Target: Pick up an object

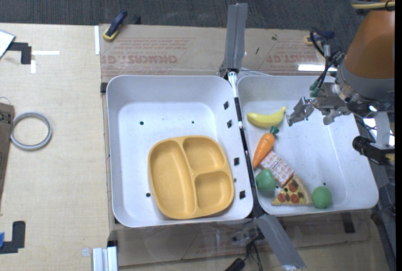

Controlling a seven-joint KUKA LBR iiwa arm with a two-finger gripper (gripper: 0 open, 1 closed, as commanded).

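Nearest the camera, along the right bin's (352, 200) front wall, lie a pizza slice toy (292, 193) and a green ball (322, 197), with a darker green round piece (266, 181) and a red-speckled white packet (277, 167) touching at about ten o'clock from the pizza. Beyond them a toy carrot (264, 147) runs slantwise, its green top pointing toward one o'clock. Beside all this, the left bin (125, 138) holds a yellow divided plate (190, 176), well apart from the arm.

Farther back sits the banana (267, 117), the likeliest thing to pick: it lies close to the bin's left wall, its long axis running nearly nine-to-three, curving slightly upward at the right tip. That tip ends just beside the gripper (300, 112), which hangs at the banana's three o'clock. Whether its fingers are parted or closed I cannot tell; nothing is visibly held between them.

So the move turns on this: the banana lies toward nine o'clock from the claw, end-on to it. In my judgement a grasp would want the claw shifted over the fruit's middle, closing across the short axis rather than along the length.

Farthest off, the grey-and-orange arm (374, 43) rises at the right.
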